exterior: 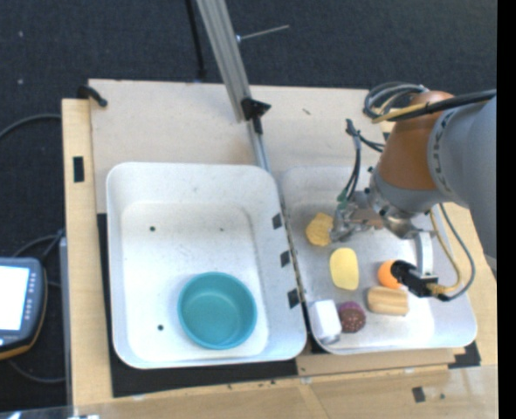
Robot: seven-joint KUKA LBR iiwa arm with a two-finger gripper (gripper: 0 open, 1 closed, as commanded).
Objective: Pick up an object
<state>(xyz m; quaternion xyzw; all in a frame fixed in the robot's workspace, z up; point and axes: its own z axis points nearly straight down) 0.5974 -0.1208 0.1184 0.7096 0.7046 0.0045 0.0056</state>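
- Our tool (340, 225) hangs low in the right bin (454, 326), just beside the round yellow piece (319, 230); we cannot tell how it is set.
- That piece lies at the bin's left side, near the longer yellow block (345, 268).
- To grasp it well, we judge we should centre over the round piece, straddle it evenly, and keep clear of the bin wall.

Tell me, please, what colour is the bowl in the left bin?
The bowl is teal, clearest in the camera view.
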